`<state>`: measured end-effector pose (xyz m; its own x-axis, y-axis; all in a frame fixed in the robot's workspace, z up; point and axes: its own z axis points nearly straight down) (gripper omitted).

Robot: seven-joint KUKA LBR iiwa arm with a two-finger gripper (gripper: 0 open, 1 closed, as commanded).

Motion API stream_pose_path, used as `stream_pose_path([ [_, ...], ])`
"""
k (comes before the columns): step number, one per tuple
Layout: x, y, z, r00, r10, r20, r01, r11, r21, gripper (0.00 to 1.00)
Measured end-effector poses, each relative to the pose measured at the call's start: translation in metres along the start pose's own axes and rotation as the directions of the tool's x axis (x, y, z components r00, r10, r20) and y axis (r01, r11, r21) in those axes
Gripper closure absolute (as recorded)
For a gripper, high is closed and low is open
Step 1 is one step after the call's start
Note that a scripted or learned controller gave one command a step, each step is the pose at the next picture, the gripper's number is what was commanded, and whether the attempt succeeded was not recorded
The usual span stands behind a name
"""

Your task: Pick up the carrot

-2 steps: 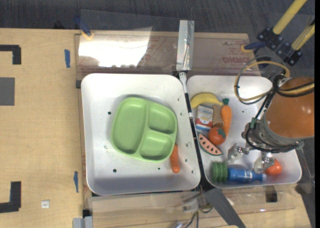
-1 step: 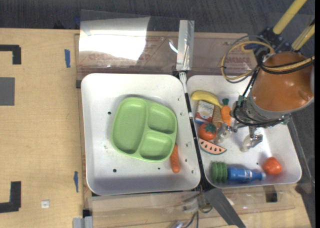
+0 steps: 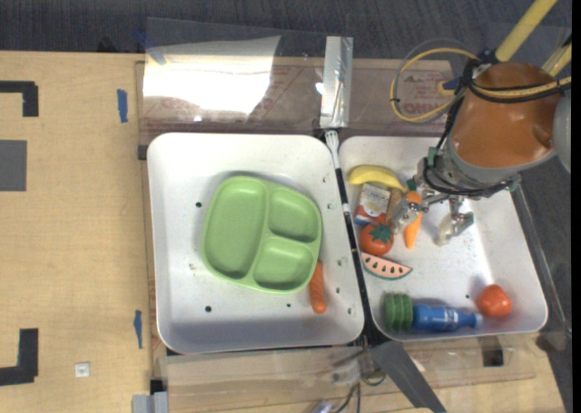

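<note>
Two shallow white bins sit side by side on the bench. The left bin (image 3: 172, 248) holds a green divided plate (image 3: 261, 234) with three compartments, lying near the bin's middle. Just beside the plate's lower right edge, against the bin's right side, lies a small orange carrot-like piece (image 3: 317, 293).

The right bin (image 3: 517, 248) holds most of the clutter. The arm (image 3: 502, 125), its orange band prominent, hangs over the bin's upper part, and its gripper (image 3: 438, 219) points down into the bin. The two fingers stand apart, one beside a small carrot (image 3: 411, 231) and the other (image 3: 461, 219) further right; nothing is seen clamped between them. The carrot lies in the upper left part of this bin, tilted, touching or just beside the left finger.

Along the bin's front wall lies a blue bottle (image 3: 442, 317) on its side, with a green round piece (image 3: 397, 310) at its left end and a red tomato-like ball (image 3: 495, 300) to its right. A yellow banana (image 3: 375, 175) rests near the back left corner, with a small box or can (image 3: 374, 201) just below it. Below that sit a strawberry (image 3: 377, 239) and a watermelon slice (image 3: 387, 266).
</note>
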<state>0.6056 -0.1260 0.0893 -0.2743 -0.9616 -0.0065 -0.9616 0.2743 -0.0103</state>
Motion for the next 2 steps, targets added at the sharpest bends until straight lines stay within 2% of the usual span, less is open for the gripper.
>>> stream_pose_path([
  [1,-0.012,0.044,-0.002,1.000,0.029,-0.005,-0.029,1.000,0.000,0.00],
  [2,-0.017,0.042,-0.014,1.000,0.031,0.005,-0.031,0.999,0.008,1.00],
])
